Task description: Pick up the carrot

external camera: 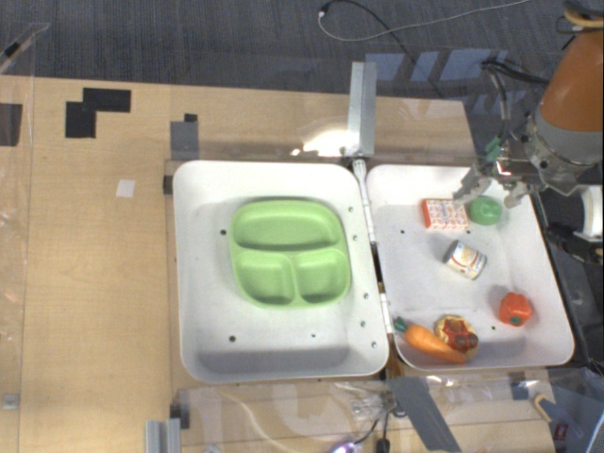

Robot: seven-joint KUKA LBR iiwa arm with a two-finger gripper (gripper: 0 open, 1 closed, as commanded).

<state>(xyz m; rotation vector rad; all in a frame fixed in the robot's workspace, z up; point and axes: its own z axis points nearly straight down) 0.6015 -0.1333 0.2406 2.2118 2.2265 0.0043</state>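
Landmark: right bin (552, 295), white, shallow.

- Carrot (429, 341): orange w/ green stem end, lying flat in right bin's near-left corner, stem end twd the divider btwn bins. Touching a red-and-yellow item (457, 331) just behind it.
- Red tomato-like item (514, 309): near-right part of right bin, apart from carrot.
- Small can (465, 260): on its side, approx centre of right bin.
- Red-and-white box (444, 214): far part of right bin.
- Green round item (486, 211): just right of box, far part of right bin.
- Gripper (491, 189): over far-right part of right bin, just above green round item, fingers spread apart, nothing btwn them. Well apart from carrot.
- Left bin (203, 196): adjoins right bin; holds green compartment tray (288, 251).
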